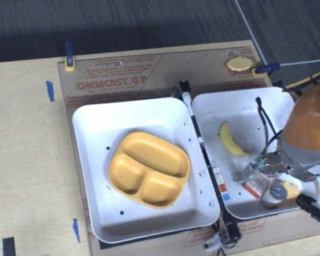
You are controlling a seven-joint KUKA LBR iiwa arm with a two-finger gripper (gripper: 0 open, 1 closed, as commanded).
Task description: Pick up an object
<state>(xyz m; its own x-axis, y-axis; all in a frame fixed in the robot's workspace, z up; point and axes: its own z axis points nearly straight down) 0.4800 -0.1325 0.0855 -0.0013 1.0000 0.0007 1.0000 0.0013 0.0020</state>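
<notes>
A yellow banana [231,139] lies in the right bin [226,102], left of centre. Near that bin's front sit a clear plastic packet with red print [253,185] and a small round grey-capped object [273,193]. The gripper [256,168] hangs low in the right bin, just right of the banana and above the packet, below the arm's orange band [311,121]. A large yellow three-compartment tray [148,169] lies tilted in the left bin [91,126].
A cable [264,121] loops from the arm over the right bin. A round yellow disc [239,64] rests on the cardboard behind the bins. Blue clamps [69,54] hold the cardboard to the wooden bench.
</notes>
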